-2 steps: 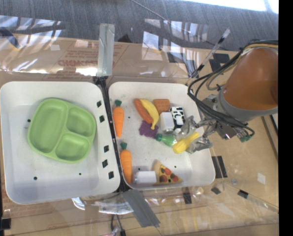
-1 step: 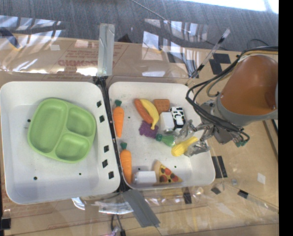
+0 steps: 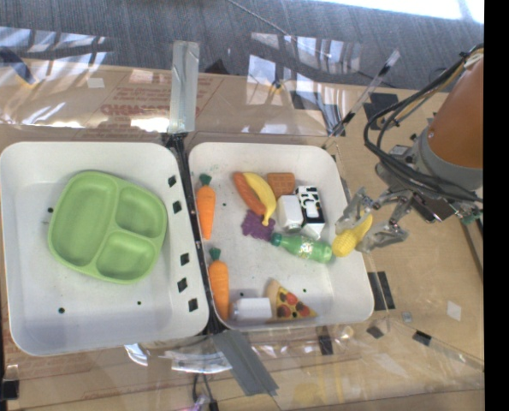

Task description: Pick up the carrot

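Where the arm [image 3: 455, 118] reaches in from the right, its hand [image 3: 376, 218] hangs over the right rim of the right bin [image 3: 263, 154], fingers spread. A yellow corn cob [image 3: 352, 235] lies between those fingers at the bin's edge, tilted; whether the fingers actually press on it cannot be told. Black cables [image 3: 399, 110] loop above the hand.

Two carrots lie in the right bin, both along its left wall. The upper carrot [image 3: 205, 209] points its green top toward the far side. The lower carrot [image 3: 219, 285] sits nearer the front, green top also up, just beside a white block [image 3: 252, 308]. Both are well apart from the hand.

Other things in that bin: a banana [image 3: 262, 193] lying over an orange-red piece [image 3: 248, 192], a brown cracker-like square [image 3: 281, 183], a purple bunch of grapes [image 3: 256, 226], a black-and-white carton [image 3: 310, 204], a small white box [image 3: 290, 213], a green bottle [image 3: 304, 247] on its side, and a pizza slice [image 3: 287, 301] at the front.

The left bin [image 3: 32, 306] holds a green divided plate [image 3: 109, 224] with three compartments. Both bins rest on a worktop [image 3: 425, 315] under clear plastic sheet.
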Motion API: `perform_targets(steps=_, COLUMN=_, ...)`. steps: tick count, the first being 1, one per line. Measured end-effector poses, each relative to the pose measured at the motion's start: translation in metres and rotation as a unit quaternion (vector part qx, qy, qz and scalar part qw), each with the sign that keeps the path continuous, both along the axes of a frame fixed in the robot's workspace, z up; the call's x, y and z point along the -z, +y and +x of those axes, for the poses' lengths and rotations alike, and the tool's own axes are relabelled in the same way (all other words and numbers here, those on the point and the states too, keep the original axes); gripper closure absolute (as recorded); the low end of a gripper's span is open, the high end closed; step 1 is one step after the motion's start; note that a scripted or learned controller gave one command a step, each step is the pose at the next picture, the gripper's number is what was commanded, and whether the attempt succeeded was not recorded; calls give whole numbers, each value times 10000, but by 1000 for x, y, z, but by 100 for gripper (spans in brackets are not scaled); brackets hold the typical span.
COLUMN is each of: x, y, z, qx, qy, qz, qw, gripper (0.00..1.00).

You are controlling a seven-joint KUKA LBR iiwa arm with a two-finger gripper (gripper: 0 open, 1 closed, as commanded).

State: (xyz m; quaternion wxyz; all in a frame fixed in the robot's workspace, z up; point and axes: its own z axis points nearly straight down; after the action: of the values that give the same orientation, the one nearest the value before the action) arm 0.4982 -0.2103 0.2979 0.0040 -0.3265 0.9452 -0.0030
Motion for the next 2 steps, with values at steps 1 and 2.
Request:
perform_targets(steps=1, x=24, y=1, z=7, qx=-1355, qy=49, qz=15, qw=9908, gripper=100)
perform_targets(steps=2, x=22, y=2, z=35, qx=-2822, qy=26, qz=-3, qw=9594, gripper=100)
